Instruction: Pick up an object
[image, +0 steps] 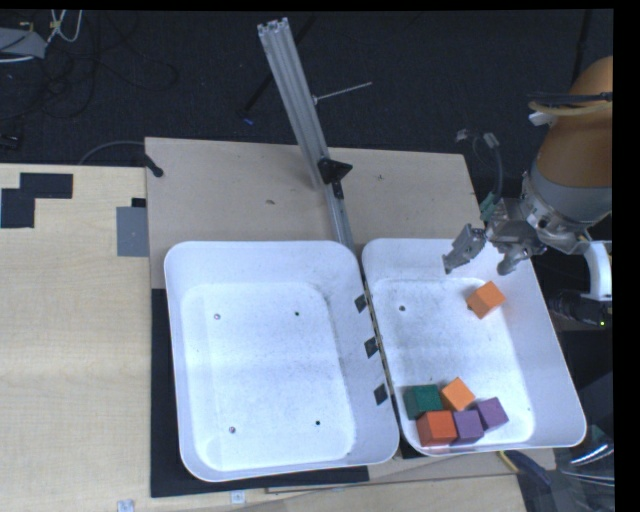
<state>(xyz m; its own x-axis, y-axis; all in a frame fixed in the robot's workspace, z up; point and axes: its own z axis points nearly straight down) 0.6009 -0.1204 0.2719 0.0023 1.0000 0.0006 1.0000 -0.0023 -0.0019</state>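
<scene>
We find the gripper (487, 254) hanging above the far end of the right-hand bin (560, 370), its two fingers spread apart with nothing between them, one grey fingertip (458, 256) toward the bin's middle and the other out toward its right wall. Just beside it, nearer to us, a lone orange cube (485, 299) sits tilted on the bin floor, well apart from everything else, and we judge it the natural thing to pick. It looks like a small solid block, probably foam or painted wood: light, stiff enough not to deform, with flat matte faces that should not slip under the pads. We would take it across two opposite flat sides, which means turning the wrist so the fingers line up with its faces and not its corners, since it lies rotated relative to the bin walls. The open floor around it leaves room for both fingers to come down. At the near end of the same bin a cluster sits packed together: a green block (422, 399), another orange cube (458, 393), a red-orange block (436, 427) and two purple blocks (479, 418), touching one another, so fingers would struggle to get between them. The left-hand bin (190, 300) holds none of the blocks.
</scene>
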